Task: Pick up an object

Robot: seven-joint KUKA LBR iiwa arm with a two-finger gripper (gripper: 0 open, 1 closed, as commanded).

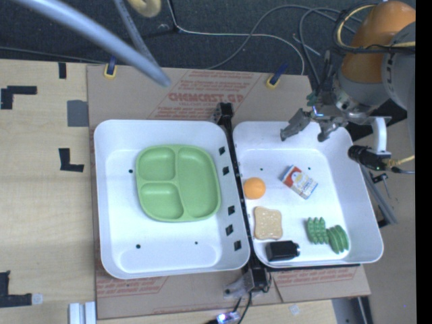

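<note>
The right bin [351, 181] holds several small objects: an orange ball [254, 188], a red-and-white carton [298, 181], a slice of toast [268, 223], a black block [281, 250] and a green ridged piece [327, 233]. My gripper [308, 128] hangs over the bin's far edge, above and behind the carton, with its two fingers spread open and nothing between them. The left bin [115, 201] holds a green divided plate [179, 183].
The two bins meet at a black clip-lined seam [233, 187]. Cables [283, 39] trail over the dark surface behind the bench. A grey pole [88, 29] crosses the top left. Bare white floor lies in the right bin's far half.
</note>
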